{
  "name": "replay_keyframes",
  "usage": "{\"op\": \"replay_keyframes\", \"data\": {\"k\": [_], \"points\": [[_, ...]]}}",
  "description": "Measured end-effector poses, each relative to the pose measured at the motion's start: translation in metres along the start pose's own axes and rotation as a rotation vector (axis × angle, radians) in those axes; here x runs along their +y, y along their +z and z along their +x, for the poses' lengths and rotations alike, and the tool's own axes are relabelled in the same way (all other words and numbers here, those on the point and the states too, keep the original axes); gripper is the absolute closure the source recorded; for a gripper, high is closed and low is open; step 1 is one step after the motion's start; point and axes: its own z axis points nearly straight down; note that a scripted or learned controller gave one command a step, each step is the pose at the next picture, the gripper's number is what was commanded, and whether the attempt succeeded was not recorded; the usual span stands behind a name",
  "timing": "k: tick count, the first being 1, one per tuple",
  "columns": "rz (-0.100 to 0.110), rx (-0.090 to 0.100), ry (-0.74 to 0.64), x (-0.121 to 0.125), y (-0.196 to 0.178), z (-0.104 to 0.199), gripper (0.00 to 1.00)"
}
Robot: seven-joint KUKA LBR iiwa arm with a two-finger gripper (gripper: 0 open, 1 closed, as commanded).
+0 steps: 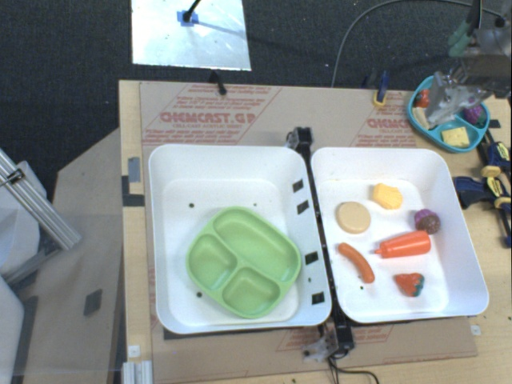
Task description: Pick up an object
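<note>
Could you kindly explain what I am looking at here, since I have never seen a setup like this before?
This is one camera fixed above a bench, looking down at a slant. Two shallow white bins sit side by side. The left bin holds a green divided plate. The right bin holds toy foods: a yellow piece, a tan disc, a purple piece, an orange carrot, a sausage and a red strawberry. The robot arm's tool is at the upper right, over a small blue tray outside the bins. I cannot tell whether it holds anything.
</note>
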Motion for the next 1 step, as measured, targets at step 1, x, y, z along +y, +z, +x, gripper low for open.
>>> {"op": "replay_keyframes", "data": {"k": [1], "points": [[0.028,0.0,-0.004,0.042,0.1331,0.0943,1.0]]}}
